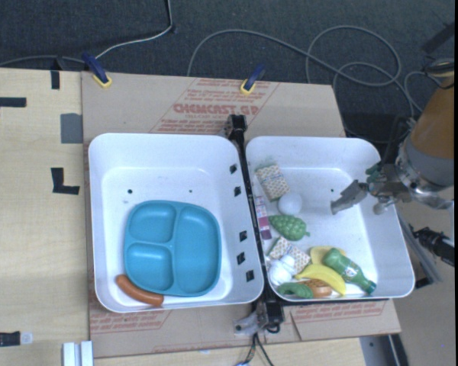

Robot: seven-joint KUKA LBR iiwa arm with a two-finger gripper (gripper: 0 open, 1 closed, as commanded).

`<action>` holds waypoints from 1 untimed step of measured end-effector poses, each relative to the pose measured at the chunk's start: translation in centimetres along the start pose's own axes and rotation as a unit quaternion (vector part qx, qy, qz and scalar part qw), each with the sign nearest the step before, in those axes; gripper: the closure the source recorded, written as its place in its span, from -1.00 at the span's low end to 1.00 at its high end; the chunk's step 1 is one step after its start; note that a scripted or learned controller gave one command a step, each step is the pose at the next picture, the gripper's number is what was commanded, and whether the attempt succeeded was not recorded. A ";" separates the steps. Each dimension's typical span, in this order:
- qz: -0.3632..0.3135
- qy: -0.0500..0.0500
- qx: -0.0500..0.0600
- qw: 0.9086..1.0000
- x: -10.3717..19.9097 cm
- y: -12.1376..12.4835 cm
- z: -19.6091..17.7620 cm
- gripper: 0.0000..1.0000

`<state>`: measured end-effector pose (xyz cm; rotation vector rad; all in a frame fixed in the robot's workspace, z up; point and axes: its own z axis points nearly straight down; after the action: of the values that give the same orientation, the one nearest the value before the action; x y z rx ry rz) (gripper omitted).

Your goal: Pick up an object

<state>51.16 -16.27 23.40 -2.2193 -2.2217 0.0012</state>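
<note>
My hand [364, 194] hangs open and empty over the right bin [382, 269]; crowded toys [313, 261] could make it grab badly.

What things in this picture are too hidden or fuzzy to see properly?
- Gripper, camera view: blurry, so its fingers can't be judged.
- Arm: cut off by the right edge.
- Toy pile in the right bin: pieces overlap, and the bottle covers part of the banana.
</note>
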 end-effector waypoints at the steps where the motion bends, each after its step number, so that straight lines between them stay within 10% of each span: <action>1: 0.000 0.000 0.001 1.000 4.7 3.7 8.7 -1.00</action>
<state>54.86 -11.54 14.74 -2.2175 -2.2212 0.0023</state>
